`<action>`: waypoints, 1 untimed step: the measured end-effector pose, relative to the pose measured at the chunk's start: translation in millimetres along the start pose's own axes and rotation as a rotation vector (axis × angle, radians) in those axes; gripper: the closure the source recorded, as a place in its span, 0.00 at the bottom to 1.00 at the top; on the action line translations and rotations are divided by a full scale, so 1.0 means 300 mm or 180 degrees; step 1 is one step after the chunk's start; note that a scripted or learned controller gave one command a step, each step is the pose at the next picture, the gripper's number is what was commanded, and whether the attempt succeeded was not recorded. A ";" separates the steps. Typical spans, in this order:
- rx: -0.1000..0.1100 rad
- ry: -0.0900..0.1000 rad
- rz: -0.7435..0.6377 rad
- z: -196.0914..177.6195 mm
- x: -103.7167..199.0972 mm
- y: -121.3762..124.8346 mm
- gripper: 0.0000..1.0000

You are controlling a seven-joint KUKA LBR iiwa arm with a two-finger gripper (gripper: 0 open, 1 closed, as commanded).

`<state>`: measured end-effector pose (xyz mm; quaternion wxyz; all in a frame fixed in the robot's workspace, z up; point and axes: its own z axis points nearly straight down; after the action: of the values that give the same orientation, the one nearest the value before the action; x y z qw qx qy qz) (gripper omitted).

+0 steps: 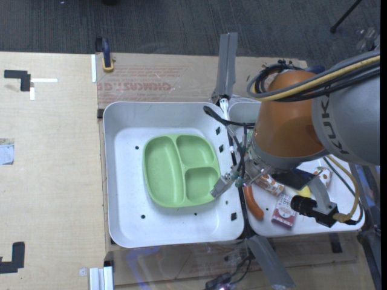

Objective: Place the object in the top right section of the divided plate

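Gripper (225, 185) at lower-right rim of green divided plate (180, 170), finger state indeterminate; likely object, orange carrot-like piece (253, 202), lies in right bin (347, 189) — risk: plate nudged, nothing carried.

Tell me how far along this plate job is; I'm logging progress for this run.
Done: nothing lies in the green divided plate in the left bin; all three sections look bare. In hand: the gripper sits at the plate's right edge, and I cannot tell whether it carries anything. Left: an object, perhaps the orange piece in the right bin, must reach the top right section.
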<state>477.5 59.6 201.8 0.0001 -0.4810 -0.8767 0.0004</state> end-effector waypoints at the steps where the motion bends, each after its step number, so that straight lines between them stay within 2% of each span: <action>1: 0.0000 -0.0003 0.1041 0.033 -0.109 0.232 0.00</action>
<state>553.8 69.5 191.9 -0.0004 -0.6173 -0.7867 0.0007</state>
